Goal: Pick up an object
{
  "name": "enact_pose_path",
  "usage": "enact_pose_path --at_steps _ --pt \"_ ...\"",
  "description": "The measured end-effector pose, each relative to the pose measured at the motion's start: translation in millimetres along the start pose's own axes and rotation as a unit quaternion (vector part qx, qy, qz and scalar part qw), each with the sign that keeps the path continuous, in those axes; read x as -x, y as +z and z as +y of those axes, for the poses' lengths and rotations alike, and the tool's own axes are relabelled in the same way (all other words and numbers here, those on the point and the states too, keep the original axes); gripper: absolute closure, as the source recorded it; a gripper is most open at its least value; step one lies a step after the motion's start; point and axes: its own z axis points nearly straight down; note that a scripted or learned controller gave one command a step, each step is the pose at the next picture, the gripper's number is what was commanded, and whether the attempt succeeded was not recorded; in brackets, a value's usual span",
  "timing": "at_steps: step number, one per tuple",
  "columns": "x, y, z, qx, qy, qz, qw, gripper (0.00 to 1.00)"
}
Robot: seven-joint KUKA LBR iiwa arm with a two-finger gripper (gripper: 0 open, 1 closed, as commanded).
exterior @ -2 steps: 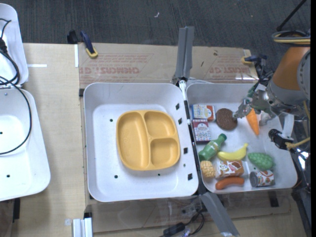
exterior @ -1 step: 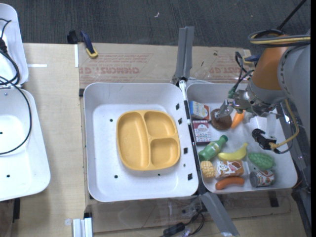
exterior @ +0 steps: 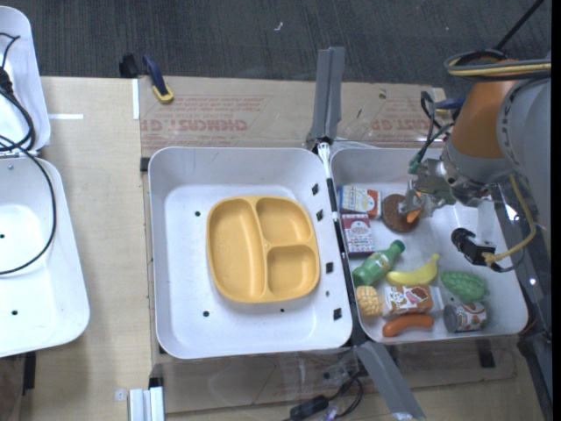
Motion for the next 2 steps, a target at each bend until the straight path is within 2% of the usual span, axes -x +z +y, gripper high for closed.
enact_pose_path --at_steps 1,2 --pt "-60.6 -111.6 -18.5 0.002 -0.011 0.001 0.9999 1.0" --pt "-54.8 -107.3 -14.1 0.002 -0.054 0.0 0.9985 1.0"
